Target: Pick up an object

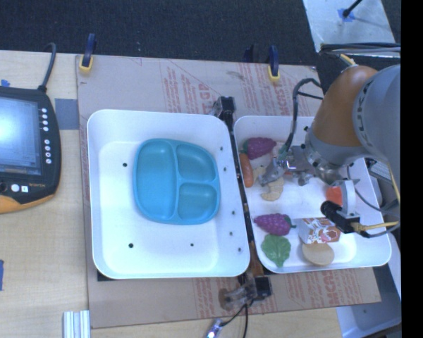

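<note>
The gripper (278, 169), its grip impossible to judge, hung low among crowded toy foods in the right bin (352, 263), risking a glancing miss.

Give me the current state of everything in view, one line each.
Gripper: down in the right bin, fingers too blurred to judge.
Blue divided plate: flat in the left bin, compartments empty.
Purple grapes: lying loose in the right bin.
Green leaf: lying flat beside the grapes.
Hot dog: lying along the right bin's left wall.
Tablet: screen lit.
</note>
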`<state>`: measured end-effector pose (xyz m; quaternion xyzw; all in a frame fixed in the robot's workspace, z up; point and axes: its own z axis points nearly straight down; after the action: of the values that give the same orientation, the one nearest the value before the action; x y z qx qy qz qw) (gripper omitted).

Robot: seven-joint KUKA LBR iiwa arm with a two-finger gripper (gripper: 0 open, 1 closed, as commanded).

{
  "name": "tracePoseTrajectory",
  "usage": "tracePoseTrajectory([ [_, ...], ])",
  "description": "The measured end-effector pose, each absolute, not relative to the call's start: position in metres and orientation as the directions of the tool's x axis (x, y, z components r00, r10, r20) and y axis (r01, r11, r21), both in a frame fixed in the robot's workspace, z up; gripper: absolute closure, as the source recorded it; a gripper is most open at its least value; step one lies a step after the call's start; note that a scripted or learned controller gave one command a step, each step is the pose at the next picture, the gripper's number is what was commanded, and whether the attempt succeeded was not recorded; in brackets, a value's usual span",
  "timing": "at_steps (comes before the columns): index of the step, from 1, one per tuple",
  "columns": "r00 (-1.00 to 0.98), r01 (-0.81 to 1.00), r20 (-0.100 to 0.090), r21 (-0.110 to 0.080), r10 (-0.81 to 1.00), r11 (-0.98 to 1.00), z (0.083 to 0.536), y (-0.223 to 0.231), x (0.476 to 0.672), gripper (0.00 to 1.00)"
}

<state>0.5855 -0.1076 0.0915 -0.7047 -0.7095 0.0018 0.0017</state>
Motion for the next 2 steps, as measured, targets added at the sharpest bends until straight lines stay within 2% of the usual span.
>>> tracePoseTrajectory([
  [1,-0.006,1.000,-0.001,-0.005,1.000,0.006,0.092,-0.093,0.604,0.00],
  [2,-0.008,1.000,0.000,-0.007,1.000,0.008,0.102,-0.094,0.604,1.00],
])
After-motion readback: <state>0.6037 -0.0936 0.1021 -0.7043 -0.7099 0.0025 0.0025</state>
